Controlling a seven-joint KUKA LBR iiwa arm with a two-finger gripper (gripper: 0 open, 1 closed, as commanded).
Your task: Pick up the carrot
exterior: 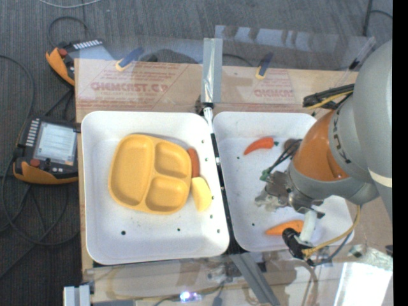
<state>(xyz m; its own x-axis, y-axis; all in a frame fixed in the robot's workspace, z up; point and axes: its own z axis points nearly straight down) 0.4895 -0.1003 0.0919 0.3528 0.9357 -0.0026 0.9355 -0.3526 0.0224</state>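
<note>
The end effector (271,190) hangs low over the right bin (237,190), below the arm's orange band (317,153). The wrist and its cables cover the tip, so I cannot tell whether it is open, closed or gripping anything.

The carrot (285,228) lies on the floor of the right bin, just below and slightly right of the end effector, close to the bin's near edge. Its right end is hidden behind a white part of the wrist. Nothing shows it lifted; it appears to rest flat in the bin.

Above the end effector, toward the far side of the same bin, lies a red-orange chili pepper (258,146) with a green stem.

Well to the left of the end effector, the left bin (95,234) holds a yellow divided plate (150,173). A pale yellow piece (201,193) and a reddish-brown piece (194,162) lie against the plate's right rim, on the side nearer the end effector. Both bins sit on the desk (146,91).
</note>
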